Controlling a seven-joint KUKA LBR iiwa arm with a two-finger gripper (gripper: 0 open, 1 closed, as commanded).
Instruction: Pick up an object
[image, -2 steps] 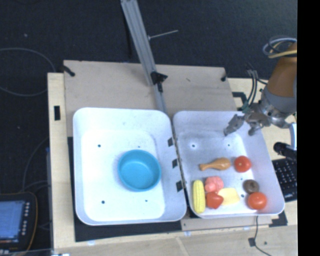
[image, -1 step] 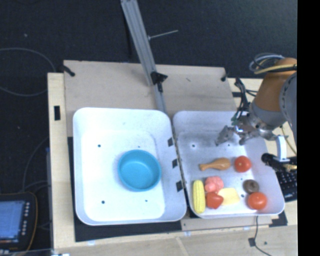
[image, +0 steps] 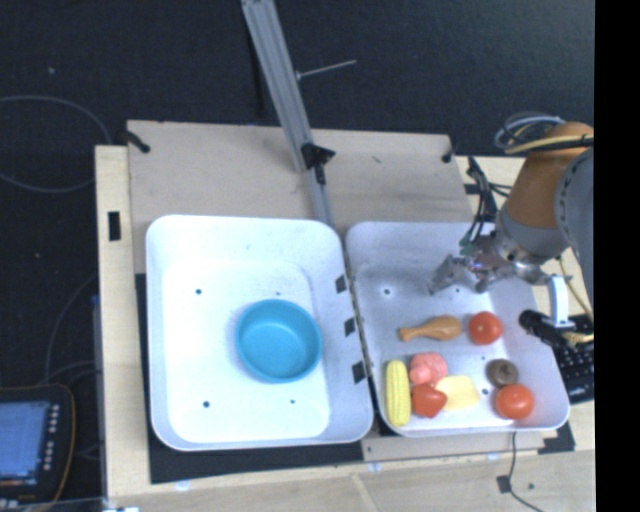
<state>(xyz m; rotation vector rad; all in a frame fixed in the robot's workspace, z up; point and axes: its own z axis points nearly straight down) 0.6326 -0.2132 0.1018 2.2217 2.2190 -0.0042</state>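
hovering | end effector (image: 462, 272) above right bin (image: 372, 300) | drumstick (image: 432, 328) just below

Grey pole (image: 285, 95) slants in from twelve o'clock, meeting my bench (image: 230, 165). At eight o'clock, a dark handheld unit (image: 30, 440) with blue screen, possibly a pendant.

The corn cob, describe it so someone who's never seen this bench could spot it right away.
Look at the right-hand white bin, the one crowded with toy food. In its near left corner, against the wall beside the other bin, lies the corn cob. It is the only long yellow ridged piece; the pale yellow block nearby is smooth, and the other neighbours are red or pink.
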